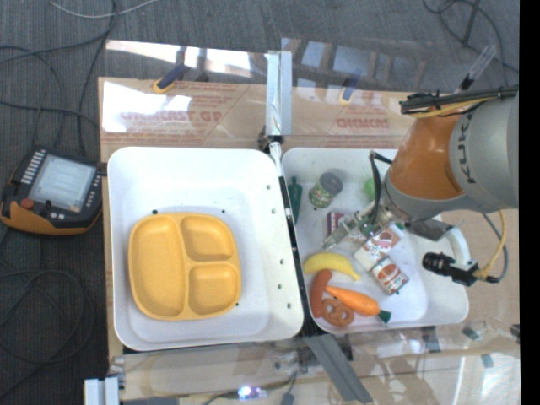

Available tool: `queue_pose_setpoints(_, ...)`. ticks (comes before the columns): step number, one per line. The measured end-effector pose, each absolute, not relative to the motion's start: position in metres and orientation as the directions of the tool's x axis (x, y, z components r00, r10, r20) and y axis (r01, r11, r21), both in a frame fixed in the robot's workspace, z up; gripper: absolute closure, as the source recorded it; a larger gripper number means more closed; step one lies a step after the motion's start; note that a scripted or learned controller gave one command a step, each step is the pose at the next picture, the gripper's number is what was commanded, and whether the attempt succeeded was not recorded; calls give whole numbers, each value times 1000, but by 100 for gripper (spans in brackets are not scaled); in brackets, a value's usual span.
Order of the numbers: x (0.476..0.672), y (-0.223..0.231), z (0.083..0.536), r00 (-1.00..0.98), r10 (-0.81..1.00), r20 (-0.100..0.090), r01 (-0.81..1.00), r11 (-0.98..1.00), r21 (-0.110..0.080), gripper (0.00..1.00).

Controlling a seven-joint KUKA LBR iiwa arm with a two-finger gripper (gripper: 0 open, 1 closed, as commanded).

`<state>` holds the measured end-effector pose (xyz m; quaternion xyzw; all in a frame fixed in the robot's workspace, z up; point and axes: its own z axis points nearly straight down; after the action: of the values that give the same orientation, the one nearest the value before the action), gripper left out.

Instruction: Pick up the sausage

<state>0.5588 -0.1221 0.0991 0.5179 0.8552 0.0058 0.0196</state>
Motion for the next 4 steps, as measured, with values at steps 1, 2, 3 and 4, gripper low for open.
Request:
queue_pose_setpoints(1, 645, -122, 98, -548, 836, -20, 836, 548, 19, 0)
queue_pose_setpoints(2, 573, -156, 98, -733, 679, -32, 679, 734, 17, 0)
queue_pose_setpoints(3, 574, -153, 110, -735, 678, -30, 677, 735, 21, 100)
queue_pose_setpoints(4, 573, -116, 209, -885, 466, -1, 466, 885, 1, 100)
